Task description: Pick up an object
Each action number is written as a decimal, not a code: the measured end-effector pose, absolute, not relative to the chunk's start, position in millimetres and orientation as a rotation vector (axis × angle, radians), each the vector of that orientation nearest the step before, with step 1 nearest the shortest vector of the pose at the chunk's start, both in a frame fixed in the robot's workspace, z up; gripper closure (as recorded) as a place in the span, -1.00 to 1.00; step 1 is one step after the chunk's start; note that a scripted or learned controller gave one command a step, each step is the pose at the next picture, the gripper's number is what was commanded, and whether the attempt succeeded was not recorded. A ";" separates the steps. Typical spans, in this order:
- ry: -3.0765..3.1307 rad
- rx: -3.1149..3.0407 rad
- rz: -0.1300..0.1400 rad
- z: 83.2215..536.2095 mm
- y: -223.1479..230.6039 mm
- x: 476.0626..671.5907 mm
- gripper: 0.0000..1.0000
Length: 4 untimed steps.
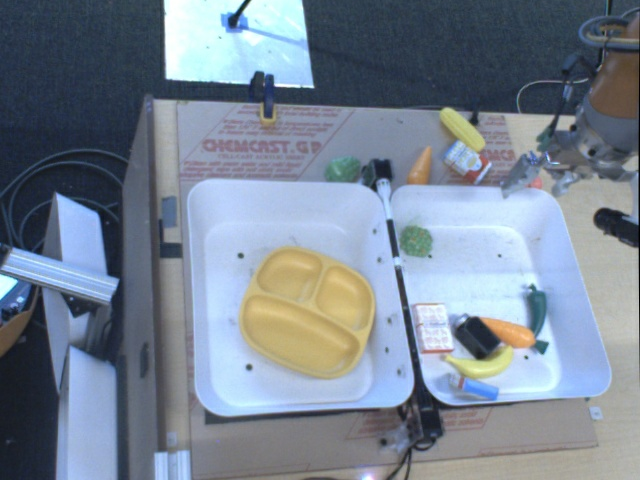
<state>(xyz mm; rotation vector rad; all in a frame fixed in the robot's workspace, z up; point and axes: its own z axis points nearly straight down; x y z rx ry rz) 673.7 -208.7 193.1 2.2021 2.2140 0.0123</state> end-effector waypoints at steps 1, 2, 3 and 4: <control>2.233 2.218 -0.002 78.1 -168.6 667.2 -1.00; 2.233 2.210 0.005 84.8 -95.3 669.7 -1.00; 2.227 2.214 0.002 84.8 -86.9 669.1 -1.00; 2.222 2.221 -0.002 84.5 -92.6 642.2 -1.00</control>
